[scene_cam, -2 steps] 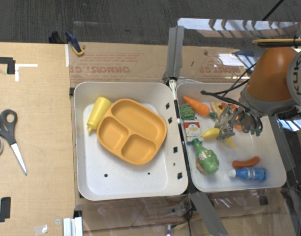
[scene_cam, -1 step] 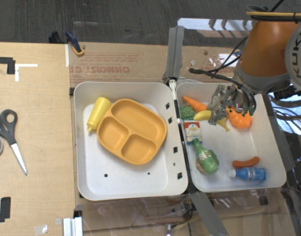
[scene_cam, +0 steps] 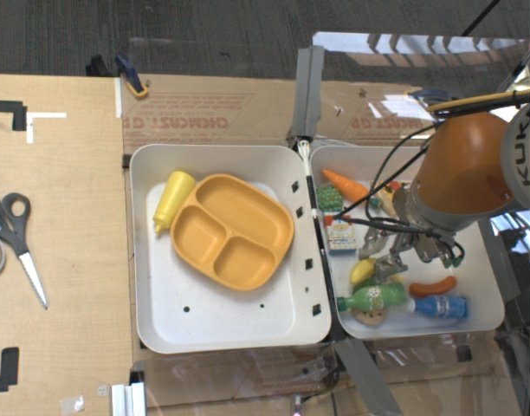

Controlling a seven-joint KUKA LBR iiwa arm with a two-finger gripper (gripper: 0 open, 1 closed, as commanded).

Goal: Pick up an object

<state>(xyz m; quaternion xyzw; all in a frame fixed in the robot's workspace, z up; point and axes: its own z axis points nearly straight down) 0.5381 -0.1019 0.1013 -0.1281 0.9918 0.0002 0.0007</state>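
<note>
My gripper (scene_cam: 384,261) hangs low inside the right bin (scene_cam: 486,319), under the orange wrist band. Just to its left lies a small yellow piece (scene_cam: 361,272), which it looks close to or touching. Below the gripper a green bottle (scene_cam: 375,297) lies on its side, with a blue bottle (scene_cam: 440,307) to the right of that and a red chili (scene_cam: 434,284) above the blue one. An orange carrot (scene_cam: 345,183), a green item (scene_cam: 328,199) and a small white box (scene_cam: 340,236) sit further up the bin's left side. I see nothing held.
The left bin (scene_cam: 152,319) holds a yellow divided tray (scene_cam: 232,230) and a yellow bottle (scene_cam: 173,199). Scissors (scene_cam: 18,241) lie on the wooden bench at far left. A brown round piece (scene_cam: 369,316) rests at the right bin's front wall.
</note>
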